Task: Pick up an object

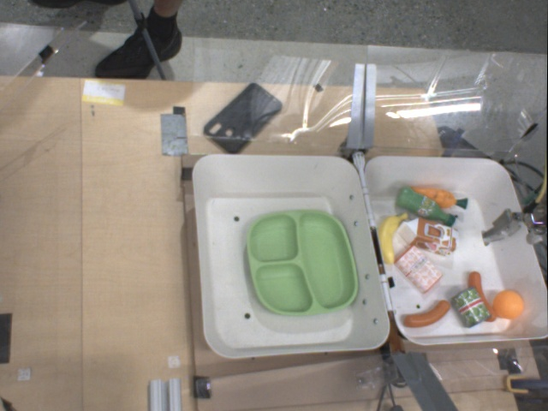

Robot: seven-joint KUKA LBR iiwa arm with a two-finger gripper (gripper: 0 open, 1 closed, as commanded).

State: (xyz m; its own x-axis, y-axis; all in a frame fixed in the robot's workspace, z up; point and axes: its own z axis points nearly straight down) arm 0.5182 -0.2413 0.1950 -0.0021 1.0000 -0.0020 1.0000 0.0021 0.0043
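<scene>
Several toy foods in the right bin (492, 178), orange ball (509, 303) just below the tool (505, 225), its state unclear.

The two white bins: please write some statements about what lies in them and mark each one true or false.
1. The green divided tray lies in the left bin. True.
2. The banana lies in the left bin beside the tray. False: it lies in the right bin, near the edge where the two bins meet.
3. The orange ball is near the front right corner of the right bin. True.
4. The gripper holds the sausage. False: the sausage lies on the bin floor, apart from the gripper at the right edge.
5. A dark phone lies on the bench behind the left bin. True.
</scene>
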